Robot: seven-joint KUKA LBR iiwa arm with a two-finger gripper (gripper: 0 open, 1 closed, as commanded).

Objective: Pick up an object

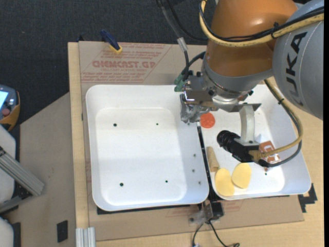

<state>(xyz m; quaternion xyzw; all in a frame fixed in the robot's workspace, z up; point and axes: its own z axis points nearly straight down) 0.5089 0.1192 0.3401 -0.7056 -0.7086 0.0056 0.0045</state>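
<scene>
Gripper (192, 111) sits low at the upper left corner of the right bin (290, 169), basically on the divider wall. Honestly can't tell from up here if it's open or closed. The best target looks like the small red disc (207, 121), just beside it. I'd nudge right, clear of the wall, then drop straight down. The yellow pieces (232, 179) and wooden stick (211, 158) crowd the lower edge. The left bin (133, 153) offers loads of room.

Dark carpet (46, 19) around cardboard-topped bench (128, 63)
</scene>
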